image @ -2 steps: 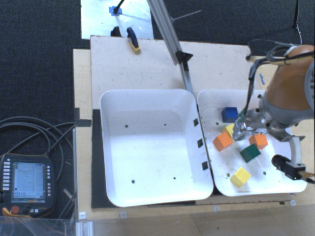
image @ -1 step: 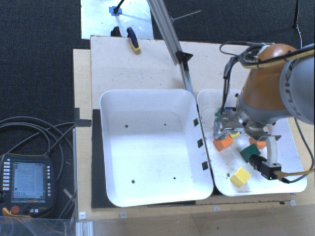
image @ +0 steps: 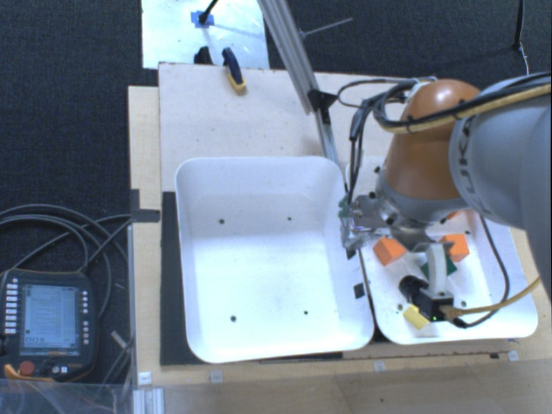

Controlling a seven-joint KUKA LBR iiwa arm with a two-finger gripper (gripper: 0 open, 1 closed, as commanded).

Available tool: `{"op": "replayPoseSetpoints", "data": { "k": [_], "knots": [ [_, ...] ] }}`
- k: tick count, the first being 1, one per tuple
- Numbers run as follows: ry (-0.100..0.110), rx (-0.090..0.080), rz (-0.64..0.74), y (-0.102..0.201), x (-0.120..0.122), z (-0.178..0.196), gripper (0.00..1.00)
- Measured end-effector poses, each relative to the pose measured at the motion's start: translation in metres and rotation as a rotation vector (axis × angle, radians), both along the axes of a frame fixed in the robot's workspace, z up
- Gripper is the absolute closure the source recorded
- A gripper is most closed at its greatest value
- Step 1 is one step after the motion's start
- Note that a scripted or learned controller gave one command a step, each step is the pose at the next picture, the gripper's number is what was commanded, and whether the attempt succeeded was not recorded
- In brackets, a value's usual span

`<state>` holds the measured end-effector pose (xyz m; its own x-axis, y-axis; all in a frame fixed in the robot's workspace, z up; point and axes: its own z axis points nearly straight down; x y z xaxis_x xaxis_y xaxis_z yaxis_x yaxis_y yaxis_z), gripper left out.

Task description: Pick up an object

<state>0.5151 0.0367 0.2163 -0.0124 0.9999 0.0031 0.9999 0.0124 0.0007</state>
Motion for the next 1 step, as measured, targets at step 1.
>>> {"op": "replayPoseSetpoints", "data": {
  "k": [1],
  "knots": [
    [-0.001,0.0,0.0,0.0485,-0.0028,0.0169,1.0]
  ]
}}
